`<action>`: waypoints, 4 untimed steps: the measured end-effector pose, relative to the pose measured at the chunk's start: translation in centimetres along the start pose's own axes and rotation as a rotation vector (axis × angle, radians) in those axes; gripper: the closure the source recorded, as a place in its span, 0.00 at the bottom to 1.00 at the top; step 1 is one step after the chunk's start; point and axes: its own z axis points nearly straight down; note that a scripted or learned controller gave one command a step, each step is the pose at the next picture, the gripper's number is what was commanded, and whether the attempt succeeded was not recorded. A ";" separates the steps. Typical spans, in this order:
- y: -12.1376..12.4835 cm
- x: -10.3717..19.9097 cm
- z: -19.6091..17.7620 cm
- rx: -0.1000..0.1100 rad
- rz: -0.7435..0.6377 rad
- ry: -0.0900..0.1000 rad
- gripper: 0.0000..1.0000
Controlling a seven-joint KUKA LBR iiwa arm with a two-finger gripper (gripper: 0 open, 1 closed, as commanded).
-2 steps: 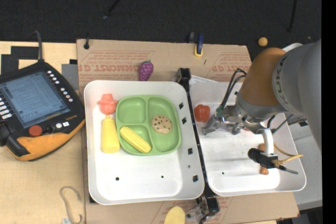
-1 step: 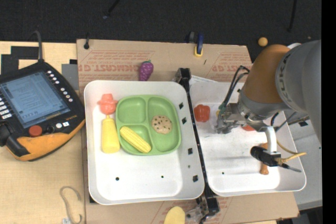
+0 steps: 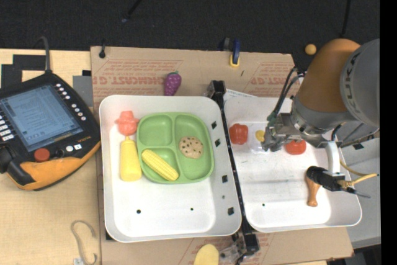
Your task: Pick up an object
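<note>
At the bottom edge, nearest the camera, a yellow rounded object (image 3: 206, 254) lies on the cardboard just below the bins. To the far left on the worktop (image 3: 37, 220) rests a teach pendant (image 3: 42, 127) with a lit screen and orange-and-black casing; its screen text is too small to read. A metal hook (image 3: 85, 237) lies below it.

A brown cardboard sheet (image 3: 142, 71) under the bins carries red printing, seen upside down and not clearly legible. A purple grape bunch (image 3: 172, 83) sits on it just behind the left bin (image 3: 161, 214).

In the left bin a pink toy (image 3: 126, 123) lies above a yellow bottle (image 3: 129, 160). Beside them sits a green divided plate (image 3: 155, 130) holding a corn cob (image 3: 160, 165) in its lower compartment and a cookie (image 3: 191, 146) in its right one.

In the right bin (image 3: 291, 208) a red pepper (image 3: 238, 133) lies near the left wall, with a small yellow piece (image 3: 260, 134) just beside it. The grey arm (image 3: 347, 96) with its orange band reaches in from the right and bends downward, putting the pincer (image 3: 270, 144) low over the bin floor between the yellow piece and a red tomato-like object (image 3: 296, 147). Whether the pincer is parted or closed cannot be made out, and nothing is visibly held in it. A drumstick (image 3: 317, 183) lies toward the bin's right side.
</note>
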 end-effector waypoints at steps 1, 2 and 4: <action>-0.2 -0.2 -4.2 -0.001 -0.001 0.000 1.00; -0.2 -0.4 -7.8 -0.001 -0.003 0.000 1.00; 1.6 10.6 -7.3 0.002 -0.009 0.002 1.00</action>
